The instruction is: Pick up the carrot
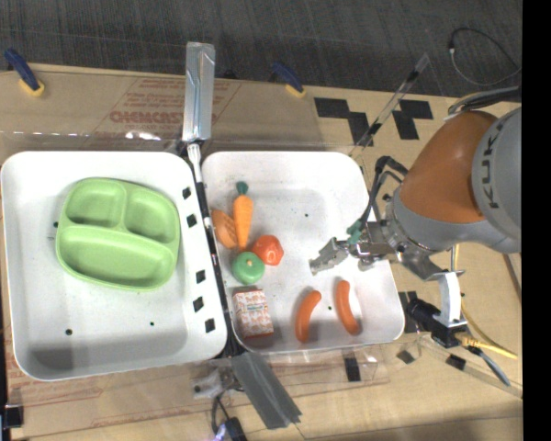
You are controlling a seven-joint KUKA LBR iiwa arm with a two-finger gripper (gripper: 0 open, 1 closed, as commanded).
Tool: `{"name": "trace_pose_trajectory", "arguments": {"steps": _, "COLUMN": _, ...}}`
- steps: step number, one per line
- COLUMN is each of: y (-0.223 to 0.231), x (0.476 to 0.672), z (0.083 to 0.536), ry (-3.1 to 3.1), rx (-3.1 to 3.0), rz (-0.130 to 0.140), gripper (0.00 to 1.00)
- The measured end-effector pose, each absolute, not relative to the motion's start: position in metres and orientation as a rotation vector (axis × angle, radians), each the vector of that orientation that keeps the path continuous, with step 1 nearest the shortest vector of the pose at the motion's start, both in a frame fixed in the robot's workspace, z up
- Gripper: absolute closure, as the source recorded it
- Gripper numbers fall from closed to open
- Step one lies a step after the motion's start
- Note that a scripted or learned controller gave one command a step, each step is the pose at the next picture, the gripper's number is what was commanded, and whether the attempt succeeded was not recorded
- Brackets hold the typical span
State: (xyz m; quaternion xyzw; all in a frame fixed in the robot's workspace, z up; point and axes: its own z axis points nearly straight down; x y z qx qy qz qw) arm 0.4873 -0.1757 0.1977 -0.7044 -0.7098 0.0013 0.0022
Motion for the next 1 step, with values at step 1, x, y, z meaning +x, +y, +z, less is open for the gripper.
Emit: {"name": "trace_pose_trajectory", "arguments": {"steps": 1, "y": -0.0917, "x": 0.5642, "z": 0.1683, "ry": -2.232, "rx": -2.205, "rz": 0.005, "gripper": 0.0}}
